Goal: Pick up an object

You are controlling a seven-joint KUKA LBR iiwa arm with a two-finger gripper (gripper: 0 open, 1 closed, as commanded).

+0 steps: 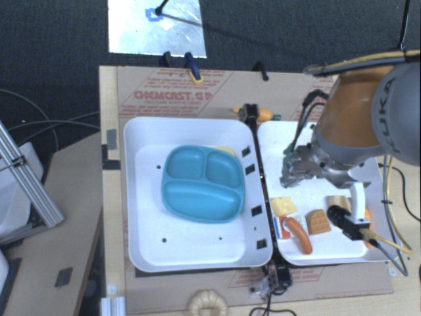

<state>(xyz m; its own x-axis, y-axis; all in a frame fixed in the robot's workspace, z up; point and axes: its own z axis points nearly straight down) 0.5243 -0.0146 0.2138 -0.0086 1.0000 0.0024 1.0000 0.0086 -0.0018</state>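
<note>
Sausage (299,235), near the blue plate (202,182), looks light, firm and smooth, best pinched mid-length; I cannot tell how the gripper (293,174) is set.

A blue divided plate (202,191) lies in the left bin (148,242).

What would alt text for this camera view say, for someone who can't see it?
A grey and orange robot arm reaches over the right white bin, which holds a sausage, a cracker and a cheese slice. The left bin holds a blue divided plate.
</note>
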